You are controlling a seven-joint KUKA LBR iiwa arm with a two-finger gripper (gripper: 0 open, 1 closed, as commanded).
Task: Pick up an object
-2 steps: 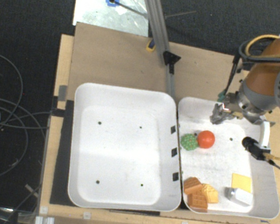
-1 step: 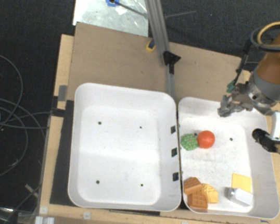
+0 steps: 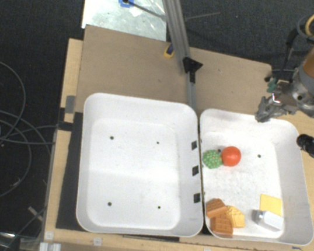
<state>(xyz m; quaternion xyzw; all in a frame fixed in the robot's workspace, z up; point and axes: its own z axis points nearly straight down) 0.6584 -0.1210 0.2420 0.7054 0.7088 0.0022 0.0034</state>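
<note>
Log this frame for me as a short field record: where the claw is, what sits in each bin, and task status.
claw: above the far rim of the right bin, nothing seen between its fingers
right bin: red ball touching green ball near the left wall; waffle-like brown pieces at the near edge; yellow block beside a grey block at the near right
left bin: bare white floor with small dark dots
task status: no object picked up yet

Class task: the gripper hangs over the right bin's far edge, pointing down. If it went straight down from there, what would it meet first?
Probably the right bin itself, at its far rim or bare floor; height is hard to judge. The gripper is apart from the red ball.
</note>
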